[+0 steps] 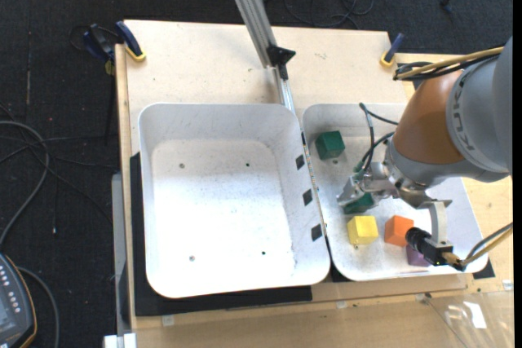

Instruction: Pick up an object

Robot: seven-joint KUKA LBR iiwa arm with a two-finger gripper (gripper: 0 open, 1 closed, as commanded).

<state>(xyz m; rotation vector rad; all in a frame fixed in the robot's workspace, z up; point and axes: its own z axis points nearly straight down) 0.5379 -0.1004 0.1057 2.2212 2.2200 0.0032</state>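
Note:
My gripper (pixel 357 195) is low inside the right bin (pixel 465 200), near its middle, and the arm's orange band (pixel 428 126) is above it. A small dark green piece (pixel 366 200) shows right at the gripper's tip; I cannot tell whether it is held. Just below the gripper a yellow cube (pixel 363 229) rests on the bin floor. An orange block (pixel 398 230) lies to the right of the cube. A purple piece (pixel 418 256) sits by the bin's front rim, partly covered by a black part. A green cube (pixel 329 144) stands apart near the bin's back left.
The left bin (pixel 147 175) lies beside the right one, and their rims meet at the middle (pixel 306 183). A slanted metal rail (pixel 249 0) crosses the bench at the back. Cables (pixel 444 65) run along the arm on the right.

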